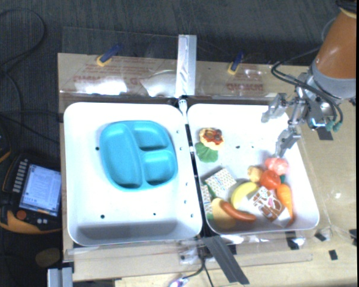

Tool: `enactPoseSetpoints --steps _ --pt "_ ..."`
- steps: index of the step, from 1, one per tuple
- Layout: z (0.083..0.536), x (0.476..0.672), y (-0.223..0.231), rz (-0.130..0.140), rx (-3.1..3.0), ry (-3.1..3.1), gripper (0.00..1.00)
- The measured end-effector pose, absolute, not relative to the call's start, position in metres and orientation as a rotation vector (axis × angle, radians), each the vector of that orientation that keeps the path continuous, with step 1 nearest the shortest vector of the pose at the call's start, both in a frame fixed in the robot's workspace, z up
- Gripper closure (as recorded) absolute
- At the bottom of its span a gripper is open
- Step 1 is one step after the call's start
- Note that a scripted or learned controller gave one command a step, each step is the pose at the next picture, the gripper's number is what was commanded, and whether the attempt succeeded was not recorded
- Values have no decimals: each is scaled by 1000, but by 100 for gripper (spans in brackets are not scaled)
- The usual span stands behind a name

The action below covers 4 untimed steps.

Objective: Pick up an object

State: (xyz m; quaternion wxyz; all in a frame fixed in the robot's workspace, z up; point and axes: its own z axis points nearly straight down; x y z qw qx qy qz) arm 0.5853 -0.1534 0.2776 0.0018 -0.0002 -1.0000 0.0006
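Note:
My gripper [274, 134] hangs over the upper right part of the right bin [251, 119], open, with nothing between its fingers. One fingertip [281, 149] is just above a red tomato-like toy [277, 165]. Toy food is piled in the bin's lower half: an orange carrot [286, 200], a red and white box [267, 204], a yellow fruit [243, 191], a red sausage [239, 211] and a checkered packet [220, 181]. A small pizza-like piece [211, 136] and a green leaf [207, 153] lie near the bin's left wall.
The left bin [84, 208] holds a blue divided tray [140, 152]. A metal divider post [186, 61] stands behind the wall between the bins. Cables run beside the arm [338, 46] at the right. A handheld device [36, 190] lies left of the bench.

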Motion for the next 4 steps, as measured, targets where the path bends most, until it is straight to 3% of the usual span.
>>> enactPoseSetpoints --steps 1,2,3,4 --pt "95 609 -163 2 -337 -3125 0" --pt "89 648 -224 8 -369 -3131 0" --pt "141 628 -222 2 -426 -3118 0" --pt "89 660 -149 7 -697 -3055 0"
